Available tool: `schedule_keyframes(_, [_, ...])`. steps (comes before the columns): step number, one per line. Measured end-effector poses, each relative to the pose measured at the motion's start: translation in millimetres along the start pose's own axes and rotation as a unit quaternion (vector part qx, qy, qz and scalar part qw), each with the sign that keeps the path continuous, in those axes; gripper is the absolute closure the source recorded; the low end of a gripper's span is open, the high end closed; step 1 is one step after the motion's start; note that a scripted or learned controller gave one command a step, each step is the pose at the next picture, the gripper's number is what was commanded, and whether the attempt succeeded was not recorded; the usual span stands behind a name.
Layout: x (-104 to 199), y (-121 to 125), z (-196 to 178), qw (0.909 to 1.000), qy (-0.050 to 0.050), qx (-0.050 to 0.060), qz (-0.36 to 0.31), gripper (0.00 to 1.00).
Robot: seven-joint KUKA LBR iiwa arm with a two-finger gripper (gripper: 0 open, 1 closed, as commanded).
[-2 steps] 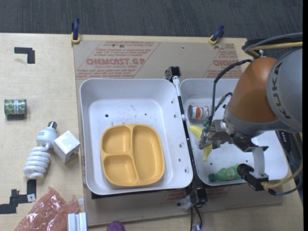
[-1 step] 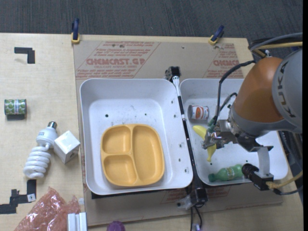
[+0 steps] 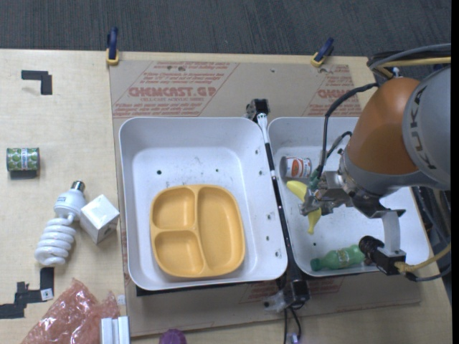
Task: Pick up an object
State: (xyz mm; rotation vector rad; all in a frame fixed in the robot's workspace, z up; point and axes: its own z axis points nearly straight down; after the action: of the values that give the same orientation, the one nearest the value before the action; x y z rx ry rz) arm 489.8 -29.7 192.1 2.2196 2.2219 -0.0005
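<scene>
In the right bin (image 3: 401, 224) a yellow banana (image 3: 297, 189) lies near the left wall, curving down toward the bin's middle. My gripper (image 3: 316, 199) hangs directly over the banana's middle and hides part of it. A small red and white can (image 3: 295, 167) lies on its side just above the banana. Near the bin's front wall lies a green bottle (image 3: 340, 258). The grey arm with its orange band (image 3: 384, 131) covers the right part of the bin.
The left bin (image 3: 136, 163) holds a yellow divided plate (image 3: 196, 229). Outside the bins at the left lie a white spiral bulb (image 3: 59, 233), a white cube (image 3: 99, 218), a green can (image 3: 23, 160) and a pink mesh bag (image 3: 68, 314).
</scene>
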Motion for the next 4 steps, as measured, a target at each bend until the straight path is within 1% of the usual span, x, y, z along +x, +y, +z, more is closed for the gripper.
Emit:
schedule_keyframes(1, [6.3, -11.7, 0.1, 1.0000, 0.000, 0.000, 0.000, 1.00])
schedule_keyframes(2, [9.4, -11.6, 0.0, 1.0000, 0.000, 0.000, 0.000, 1.00])
schedule_keyframes(3, [13.0, 2.2, 0.1, 1.0000, 0.000, 0.000, 0.000, 1.00])
schedule_keyframes(4, [23.4, 40.3, 0.1, 1.0000, 0.000, 0.000, -0.001, 1.00])
